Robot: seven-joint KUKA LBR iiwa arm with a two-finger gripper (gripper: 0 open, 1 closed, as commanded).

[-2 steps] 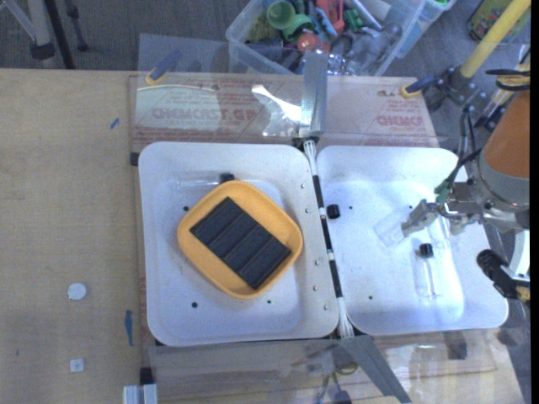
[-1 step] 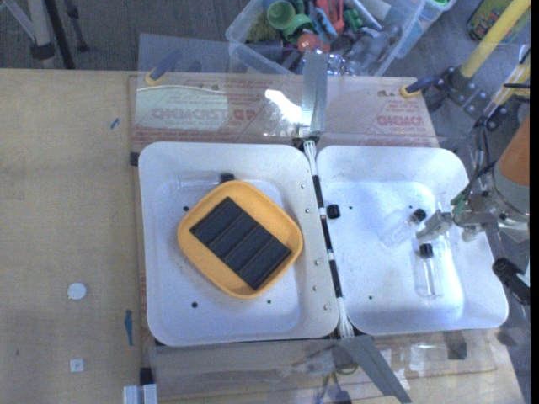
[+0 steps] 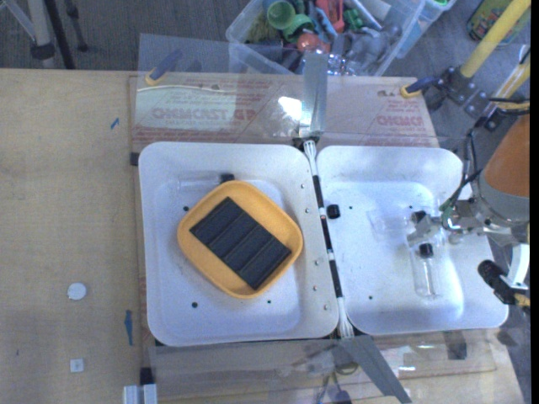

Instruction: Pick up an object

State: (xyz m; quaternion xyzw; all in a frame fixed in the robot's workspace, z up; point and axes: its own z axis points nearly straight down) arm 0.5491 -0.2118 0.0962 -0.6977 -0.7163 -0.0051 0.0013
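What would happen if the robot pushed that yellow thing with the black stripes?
The yellow tray lies flat in the left bin, so it would probably slide, not roll. It looks stiff and fairly light. Its wide, low shape may be hard to pinch.

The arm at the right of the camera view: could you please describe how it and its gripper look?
The arm has an orange band with a grey body section below it. Thin dark cables run down beside it to the wrist. The gripper is a small cluster of silvery metal and pale parts with black fittings; its details are too small to make out. A black piece sits at the lower right.
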